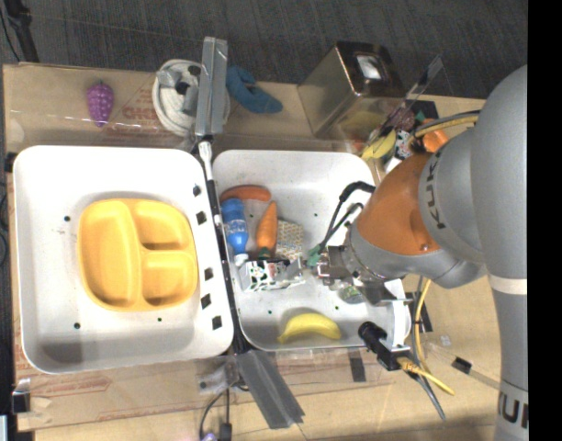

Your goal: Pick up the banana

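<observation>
The yellow banana lies on its side on the floor of the right bin, close to the bin's front wall. My gripper hangs low over the left middle of that bin, up and to the left of the banana and apart from it. Nothing of the banana is in the gripper. The grey arm with its orange band reaches in from the right and covers the bin's right side.
Beside the gripper lie a blue bottle, an orange carrot, a red-orange item and a speckled piece. The left bin holds a yellow divided tray. Purple grapes, a white roll and a brown box sit behind the bins.
</observation>
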Controlling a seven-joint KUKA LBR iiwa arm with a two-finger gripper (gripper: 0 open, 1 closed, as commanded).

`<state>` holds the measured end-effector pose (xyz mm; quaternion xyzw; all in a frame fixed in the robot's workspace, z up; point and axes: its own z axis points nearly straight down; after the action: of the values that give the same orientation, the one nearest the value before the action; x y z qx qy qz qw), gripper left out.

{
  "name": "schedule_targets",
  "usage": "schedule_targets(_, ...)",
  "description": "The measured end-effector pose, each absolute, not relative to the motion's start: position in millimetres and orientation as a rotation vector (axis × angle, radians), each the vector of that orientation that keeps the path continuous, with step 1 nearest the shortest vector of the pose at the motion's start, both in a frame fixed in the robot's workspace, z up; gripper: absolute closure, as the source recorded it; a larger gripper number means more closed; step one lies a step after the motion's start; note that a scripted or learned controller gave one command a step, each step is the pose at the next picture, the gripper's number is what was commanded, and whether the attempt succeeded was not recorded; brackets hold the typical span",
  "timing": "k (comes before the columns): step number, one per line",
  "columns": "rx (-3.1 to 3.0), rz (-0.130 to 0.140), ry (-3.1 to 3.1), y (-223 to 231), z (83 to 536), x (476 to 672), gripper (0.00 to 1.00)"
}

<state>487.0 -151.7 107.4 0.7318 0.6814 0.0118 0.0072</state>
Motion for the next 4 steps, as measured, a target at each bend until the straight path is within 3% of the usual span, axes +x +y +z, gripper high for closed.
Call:
schedule_targets(1, 2.184, 0.027, 2.215, -147, 108, 486.7, 0.00)
schedule_targets(3, 2.285, 0.037, 2.130, -152, 107, 487.2, 0.00)
schedule_targets(4, 2.256, 0.026, 2.134, -137, 108, 486.6, 0.00)
